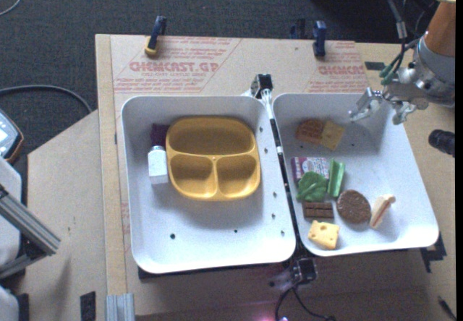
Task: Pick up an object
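The arm [441, 30] reaches in from the right, and its gripper [380, 104] hangs over the back edge of the right bin [416, 168], near that bin's back right corner; its two fingers [359, 109] are spread apart with nothing between them. The right bin holds the small things: a toast [320, 132] near the back, well apart from the gripper; a pink packet [309, 165] by the left wall; green pieces [322, 182] just in front of it, touching or overlapping the packet; a chocolate bar [318, 210] in front of those; a cheese wedge [323, 234] at the front left corner; a brown patty [353, 207] beside the bar; and a pale slice [381, 210] just right of the patty, toward the front right corner. The left bin [145, 233] carries a yellow divided plate [213, 157] in its middle, with a white bottle [158, 165] touching the plate's left edge and a dark thing [159, 131] behind the bottle, too dim to name
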